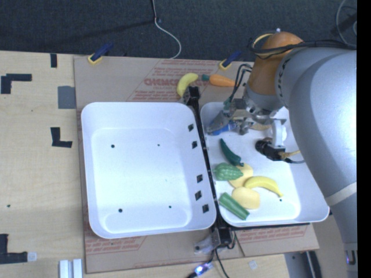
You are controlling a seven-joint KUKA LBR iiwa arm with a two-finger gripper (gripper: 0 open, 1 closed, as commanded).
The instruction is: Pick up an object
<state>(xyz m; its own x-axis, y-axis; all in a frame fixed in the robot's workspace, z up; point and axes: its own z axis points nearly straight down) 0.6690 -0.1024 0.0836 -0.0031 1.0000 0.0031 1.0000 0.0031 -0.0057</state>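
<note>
Toys: a small heap sits in the right bin (313, 213), toward its near left side, so any pick happens there.
Banana: a yellow one (264, 183) lies curved on top of the heap, right of the green pieces, the easiest to get at, I'd judge.
Pepper: a dark green chilli (229, 153) lies alone on the bin floor, slanted, between the heap and the gripper.
Leafy piece: a green knobbly toy (228, 171) leans against a pale yellow one (243, 197), touching it.
Cucumber: a green stick (233, 206) rests at the near edge of the heap, just beside the bin's left wall.
Gripper: it (229, 122) hangs low over the far left corner of the right bin, reaching in from the right, near the chilli but apart from it.
Fingers: too blurred among the grey metal to say whether they are wide or narrow; nothing shows between them.
Left bin: white tray (139, 167) next door, likely the drop side.
Strays: a second banana (186, 83) and a carrot (221, 80) lie on the cardboard beyond the bins, out of the working area.
Stage: looks like an approach, no grasp made yet.
Risk: the heap is tightly packed, so a descent there may nudge neighbours.
</note>
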